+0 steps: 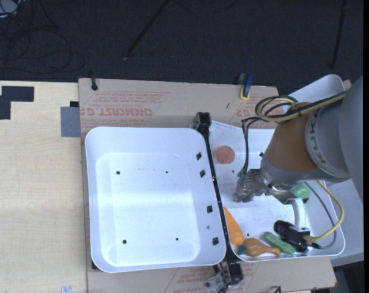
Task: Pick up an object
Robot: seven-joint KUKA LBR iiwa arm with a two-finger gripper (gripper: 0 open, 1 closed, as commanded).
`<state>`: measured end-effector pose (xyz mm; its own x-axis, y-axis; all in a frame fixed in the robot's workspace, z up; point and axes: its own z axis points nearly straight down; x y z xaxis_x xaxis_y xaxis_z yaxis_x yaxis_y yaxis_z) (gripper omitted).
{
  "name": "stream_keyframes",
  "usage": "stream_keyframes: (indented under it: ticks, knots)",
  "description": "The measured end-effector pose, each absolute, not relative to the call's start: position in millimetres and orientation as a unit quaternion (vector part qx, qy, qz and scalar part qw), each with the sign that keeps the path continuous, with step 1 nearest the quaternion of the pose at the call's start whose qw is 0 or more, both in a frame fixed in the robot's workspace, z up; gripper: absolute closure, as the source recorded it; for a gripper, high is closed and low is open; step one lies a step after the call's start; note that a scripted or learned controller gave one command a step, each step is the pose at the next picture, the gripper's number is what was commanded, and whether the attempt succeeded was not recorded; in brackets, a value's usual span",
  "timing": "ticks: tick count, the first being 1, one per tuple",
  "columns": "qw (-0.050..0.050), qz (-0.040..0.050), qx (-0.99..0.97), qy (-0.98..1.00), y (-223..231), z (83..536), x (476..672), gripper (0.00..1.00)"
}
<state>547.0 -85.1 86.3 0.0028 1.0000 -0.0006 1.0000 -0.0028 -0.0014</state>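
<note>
Supervisor: Where does the pincer [245, 188] sit?

Operator: I see it over the right bin [262, 217], toward that bin's left wall. It is at the end of the grey arm [297, 145], which reaches in from the right. I cannot tell whether it is released or clenched, because its tip is a dark blur on my camera.

Supervisor: And the objects to pick?

Operator: Those I can make out lie in the right bin. A pink disc [225, 155] lies toward the far side, near the pincer but apart from it. An orange carrot shape [233, 226] lies along the left wall on the near side. By the near rim, a tan piece [258, 247] lies just beside a green piece [282, 244]. The left bin [148, 206] stands right against the right one. Both rest on a cardboard sheet [142, 105] on the tabletop [32, 194].
</note>
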Motion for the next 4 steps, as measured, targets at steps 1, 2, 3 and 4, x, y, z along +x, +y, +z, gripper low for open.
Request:
stream_keyframes:
  ticks: [1,2,3,4]
  knots:
    - [-0.008,-0.0042,-0.707,-0.707,-112,233,605.5,1.00]
    - [0.003,0.0022,-0.708,-0.706,-110,82,532.5,1.00]
    - [0.000,-0.0002,-0.708,-0.707,-102,89,474.5,1.00]
    - [-0.004,-0.0050,-0.704,-0.710,-47,240,487.9,1.00]
